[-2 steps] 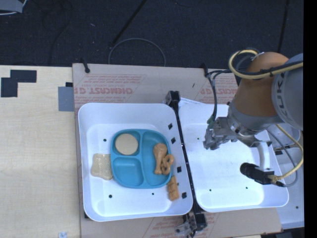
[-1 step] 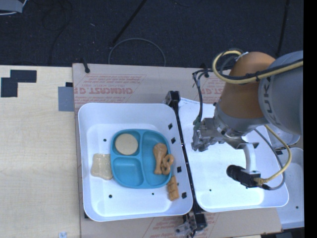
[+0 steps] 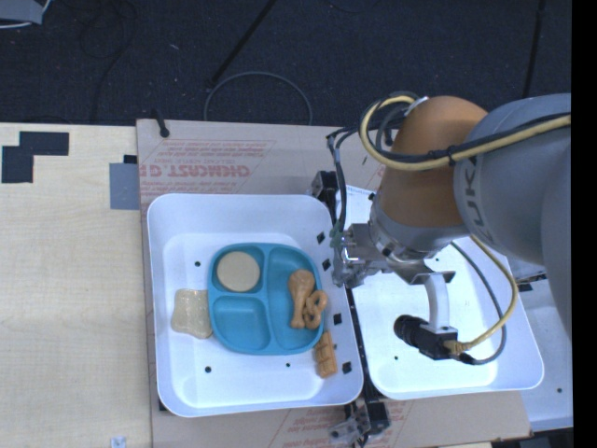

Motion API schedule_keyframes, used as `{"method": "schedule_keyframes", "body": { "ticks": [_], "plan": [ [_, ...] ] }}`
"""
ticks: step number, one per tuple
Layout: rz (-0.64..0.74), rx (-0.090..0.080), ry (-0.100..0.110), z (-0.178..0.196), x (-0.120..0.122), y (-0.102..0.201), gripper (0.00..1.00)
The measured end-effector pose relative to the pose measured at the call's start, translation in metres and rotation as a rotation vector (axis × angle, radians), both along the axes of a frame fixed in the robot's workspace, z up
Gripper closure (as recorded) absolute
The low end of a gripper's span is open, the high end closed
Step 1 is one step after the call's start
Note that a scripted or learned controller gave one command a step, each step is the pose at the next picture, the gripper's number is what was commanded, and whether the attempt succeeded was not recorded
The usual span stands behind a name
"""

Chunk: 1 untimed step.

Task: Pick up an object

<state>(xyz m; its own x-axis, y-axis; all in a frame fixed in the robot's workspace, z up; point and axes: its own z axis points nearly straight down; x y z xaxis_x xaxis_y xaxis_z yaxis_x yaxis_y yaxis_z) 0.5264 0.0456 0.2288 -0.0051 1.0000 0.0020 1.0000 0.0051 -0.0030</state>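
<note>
Pale wooden counter (image 3: 65,278), with a brown cardboard sheet (image 3: 233,157) toward its far edge. Two white bins side by side on that sheet: left bin (image 3: 177,222), right bin (image 3: 504,371).

Light falls evenly from overhead: my two white bins (image 3: 252,395) read bright, near blown out on their floors, while the dark floor (image 3: 233,35) above the surface (image 3: 65,287) sinks almost to black with faint cables. Shadows are soft and short, pooling under my arm (image 3: 522,194) in the right bin; a mild sheen sits on my orange band (image 3: 429,166). Overall slightly soft, grainy, low resolution; small items lack fine detail.
</note>
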Motion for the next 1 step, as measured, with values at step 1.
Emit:
{"method": "schedule_keyframes", "body": {
  "ticks": [1],
  "plan": [
    [-0.002, -0.001, 0.003, -0.0119, -0.0089, 0.0508, 1.0]
  ]
}}
